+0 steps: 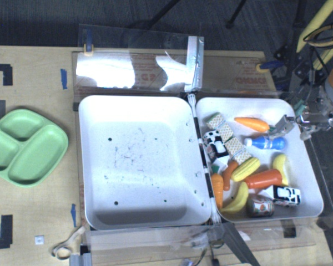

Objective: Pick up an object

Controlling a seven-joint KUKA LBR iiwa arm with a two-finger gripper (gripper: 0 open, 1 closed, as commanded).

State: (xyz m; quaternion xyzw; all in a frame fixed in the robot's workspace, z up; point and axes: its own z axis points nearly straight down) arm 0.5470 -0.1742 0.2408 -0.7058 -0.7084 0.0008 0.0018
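Observation:
The right bin (313, 173) holds a heap of toy food. An orange carrot (252, 124) lies at the back, with a blue bottle (268, 143) just in front of it. Further forward are a yellow corn cob (245, 169), a red-orange pepper (262, 178), a banana (237, 199), a small can (261, 206) and a black-and-white box (287, 194). My gripper (287, 123) hangs at the bin's far right rim, right of the carrot and above the bottle's cap end. Nothing is visibly held by it.
The left bin (139, 159) sits beside the right one, sharing a middle wall. A green divided plate (26, 147) rests on the bench at far left. A clear plastic panel (139, 65) stands behind the bins. Cables and stands crowd the back right.

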